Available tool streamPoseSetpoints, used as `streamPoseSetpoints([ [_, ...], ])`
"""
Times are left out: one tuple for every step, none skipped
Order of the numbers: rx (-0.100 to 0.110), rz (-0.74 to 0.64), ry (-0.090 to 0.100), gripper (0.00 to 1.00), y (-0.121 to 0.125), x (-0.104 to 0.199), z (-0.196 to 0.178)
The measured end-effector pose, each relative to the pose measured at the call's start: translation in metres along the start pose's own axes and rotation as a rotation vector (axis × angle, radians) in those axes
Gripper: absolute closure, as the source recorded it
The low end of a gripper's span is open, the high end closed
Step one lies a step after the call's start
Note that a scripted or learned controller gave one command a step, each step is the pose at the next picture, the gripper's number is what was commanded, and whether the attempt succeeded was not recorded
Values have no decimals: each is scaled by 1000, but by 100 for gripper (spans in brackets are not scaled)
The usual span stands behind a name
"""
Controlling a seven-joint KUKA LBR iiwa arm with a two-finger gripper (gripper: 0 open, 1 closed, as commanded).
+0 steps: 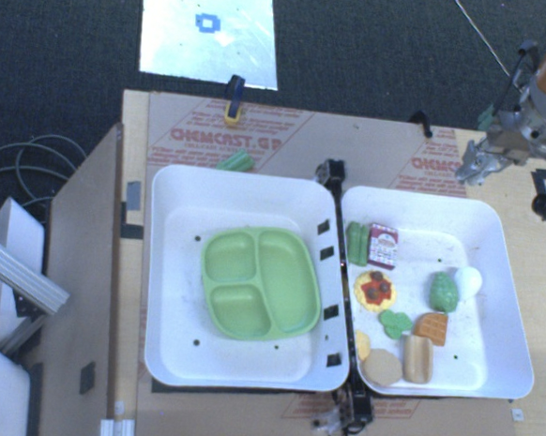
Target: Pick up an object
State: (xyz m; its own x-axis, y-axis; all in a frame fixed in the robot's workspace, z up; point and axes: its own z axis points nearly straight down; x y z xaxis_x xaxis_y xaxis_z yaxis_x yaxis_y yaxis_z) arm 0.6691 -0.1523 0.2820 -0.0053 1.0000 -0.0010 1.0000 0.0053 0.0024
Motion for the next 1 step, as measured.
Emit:
streamPoseSetpoints([
  [-1,0,0,100,0,17,-6],
])
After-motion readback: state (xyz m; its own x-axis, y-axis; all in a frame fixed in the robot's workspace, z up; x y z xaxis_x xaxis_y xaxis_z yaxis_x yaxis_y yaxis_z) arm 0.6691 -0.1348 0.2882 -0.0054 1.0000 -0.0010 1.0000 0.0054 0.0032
